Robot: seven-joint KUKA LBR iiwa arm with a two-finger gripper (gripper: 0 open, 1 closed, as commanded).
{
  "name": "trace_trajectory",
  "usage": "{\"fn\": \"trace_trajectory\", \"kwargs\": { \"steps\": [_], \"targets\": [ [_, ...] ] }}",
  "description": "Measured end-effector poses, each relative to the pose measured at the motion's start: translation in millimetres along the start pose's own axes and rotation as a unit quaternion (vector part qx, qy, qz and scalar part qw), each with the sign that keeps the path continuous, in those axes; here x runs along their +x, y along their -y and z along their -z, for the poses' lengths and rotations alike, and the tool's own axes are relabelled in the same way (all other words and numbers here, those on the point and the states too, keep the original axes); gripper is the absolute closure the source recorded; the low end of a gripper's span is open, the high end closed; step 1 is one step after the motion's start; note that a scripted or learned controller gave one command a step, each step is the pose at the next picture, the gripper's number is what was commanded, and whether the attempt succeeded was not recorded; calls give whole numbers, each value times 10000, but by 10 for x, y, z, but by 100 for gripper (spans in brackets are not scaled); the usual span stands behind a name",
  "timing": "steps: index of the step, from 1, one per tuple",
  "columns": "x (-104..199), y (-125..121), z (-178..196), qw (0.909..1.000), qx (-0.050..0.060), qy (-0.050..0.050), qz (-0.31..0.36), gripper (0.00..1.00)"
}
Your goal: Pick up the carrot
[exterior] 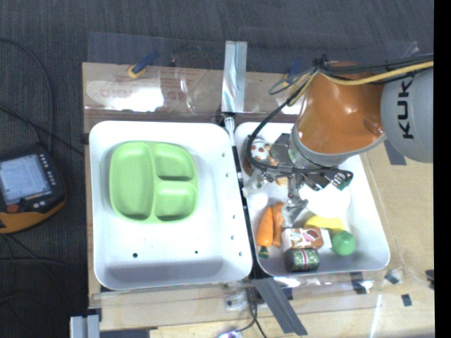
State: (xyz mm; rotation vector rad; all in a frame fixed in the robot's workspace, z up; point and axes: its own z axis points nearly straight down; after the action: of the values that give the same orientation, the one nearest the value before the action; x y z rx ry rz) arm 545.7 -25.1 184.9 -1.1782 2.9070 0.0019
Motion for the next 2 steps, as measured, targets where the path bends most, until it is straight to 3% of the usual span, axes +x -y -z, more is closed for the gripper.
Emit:
{"fn": "trace_trajectory", "kwargs": {
  "steps": [1,2],
  "targets": [
    [491,-243,-9,9996,-13,-19,284,0],
    [885,240,-533,9970,33,11,768,0]
  ]
}}
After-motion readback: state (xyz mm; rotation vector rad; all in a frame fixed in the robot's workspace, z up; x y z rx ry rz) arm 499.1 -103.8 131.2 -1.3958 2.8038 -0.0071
